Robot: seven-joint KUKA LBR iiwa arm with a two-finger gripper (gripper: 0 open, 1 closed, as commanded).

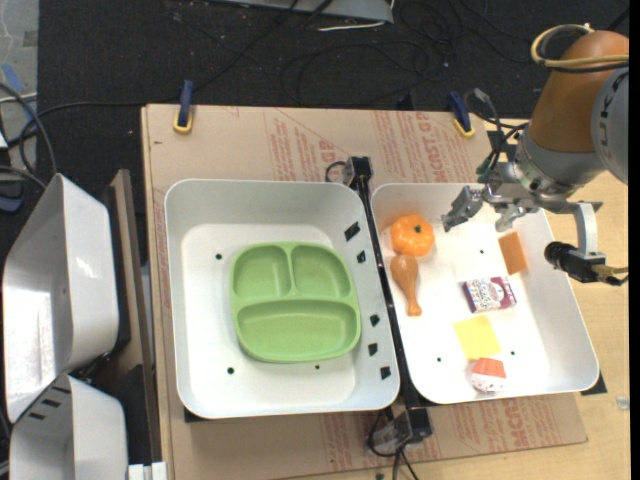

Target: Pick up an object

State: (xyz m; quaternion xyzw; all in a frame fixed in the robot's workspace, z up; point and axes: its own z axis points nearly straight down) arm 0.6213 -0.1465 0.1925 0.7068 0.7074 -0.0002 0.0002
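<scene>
We see the end effector (487,205) hovering over the right bin (560,308), fingers spread and holding nothing, near a small pumpkin (411,236) and drumstick (406,281).

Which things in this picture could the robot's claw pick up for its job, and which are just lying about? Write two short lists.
For the job, all in the right bin:
claw
toy pumpkin
toy chicken drumstick
orange block
purple packet
yellow card
red and white packet

Just lying about:
green divided plate in the left bin
clamps
cables
</scene>
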